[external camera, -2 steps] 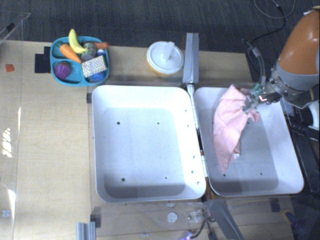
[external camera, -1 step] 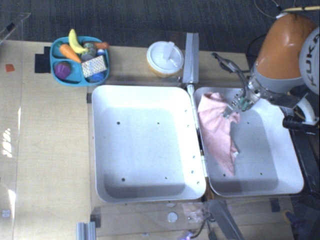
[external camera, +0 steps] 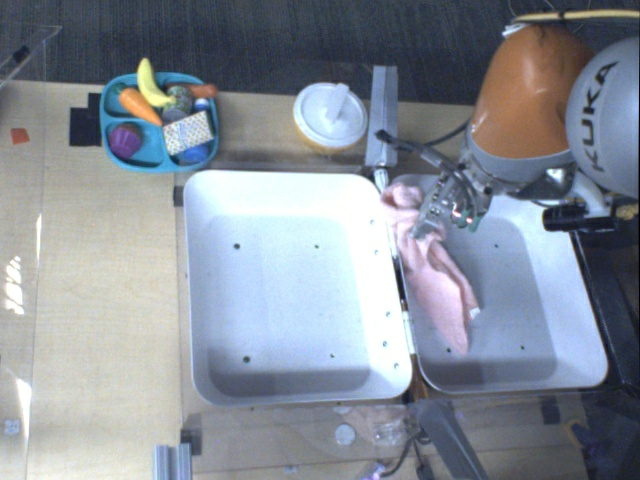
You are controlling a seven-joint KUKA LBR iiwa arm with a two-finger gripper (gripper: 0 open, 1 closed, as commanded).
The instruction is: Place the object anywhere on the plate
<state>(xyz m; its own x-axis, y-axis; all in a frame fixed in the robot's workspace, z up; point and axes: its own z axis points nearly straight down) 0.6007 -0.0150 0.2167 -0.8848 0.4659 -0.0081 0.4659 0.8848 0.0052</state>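
Observation:
A pink cloth (external camera: 440,278) runs in a long, folded strip down the left side of the right bin (external camera: 540,298); its upper end is bunched over the rim between the bins. My gripper (external camera: 435,218) comes in from the right and is shut on the cloth's upper part, with pink fabric showing on both sides of the fingertips. The blue divided plate (external camera: 113,118) sits on the bench at the far left, beyond the left bin (external camera: 290,288), and holds toy food such as a banana (external camera: 152,83) and a carrot (external camera: 138,105).
A white lidded cup (external camera: 330,115) stands on the bench behind the bins, next to a grey metal post (external camera: 381,118). The arm's orange band and grey body (external camera: 535,88) loom over the right bin's back right corner.

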